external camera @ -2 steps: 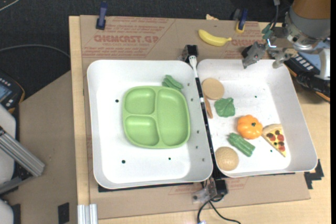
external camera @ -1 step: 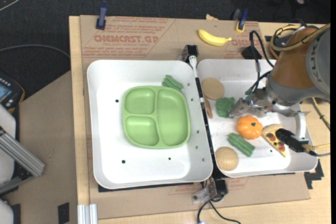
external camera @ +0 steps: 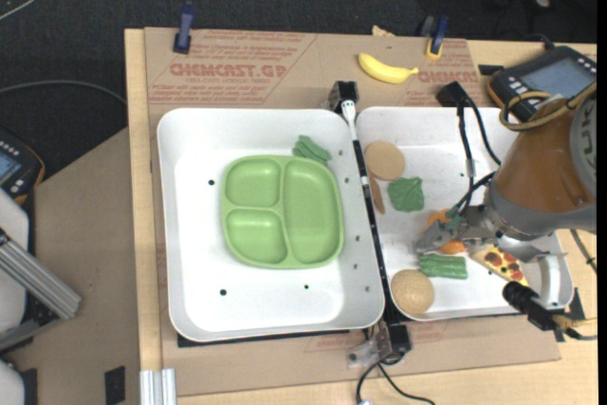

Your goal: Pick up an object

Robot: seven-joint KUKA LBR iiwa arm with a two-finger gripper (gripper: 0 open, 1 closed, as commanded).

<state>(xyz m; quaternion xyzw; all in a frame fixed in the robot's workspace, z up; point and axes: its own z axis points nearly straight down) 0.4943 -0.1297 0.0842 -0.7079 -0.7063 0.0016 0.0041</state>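
Tool (external camera: 444, 230) is down low in the right bin (external camera: 417, 130), can't tell what state it's in. It's right over a green pickle-shaped toy (external camera: 444, 267), with an orange piece (external camera: 453, 248) just beside that toy. Green leafy toy (external camera: 407, 194) sits up-left of the pickle, tan bun (external camera: 413, 290) down-left of it.

Bright, even overhead light, soft shadows; the two white bins (external camera: 180, 204) near washed out, faint glare on their rims; dark floor (external camera: 76, 5) dim and grainy; arm (external camera: 545, 171) slightly blurred, perhaps from motion
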